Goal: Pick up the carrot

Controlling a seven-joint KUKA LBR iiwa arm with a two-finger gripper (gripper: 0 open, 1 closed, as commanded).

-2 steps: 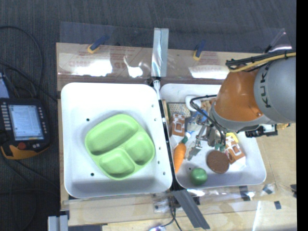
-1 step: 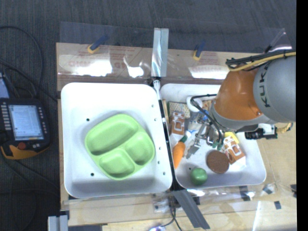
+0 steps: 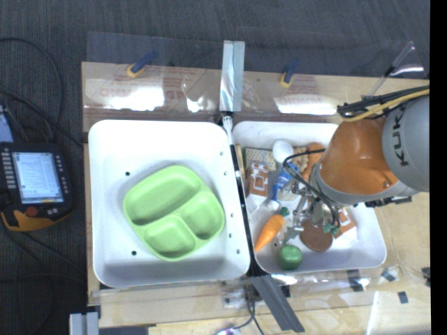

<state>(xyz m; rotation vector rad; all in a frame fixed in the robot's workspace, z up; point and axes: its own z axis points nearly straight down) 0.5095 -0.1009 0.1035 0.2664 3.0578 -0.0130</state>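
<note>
We see the carrot near the right bin's front-left corner; our gripper hovers just beside it. Whether it's spread, we cannot tell. Descending, we risk nudging the green ball.

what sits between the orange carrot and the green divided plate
In the camera view, the adjoining white bin walls separate the orange carrot from the green divided plastic plate; otherwise bare white bin floor.
</note>
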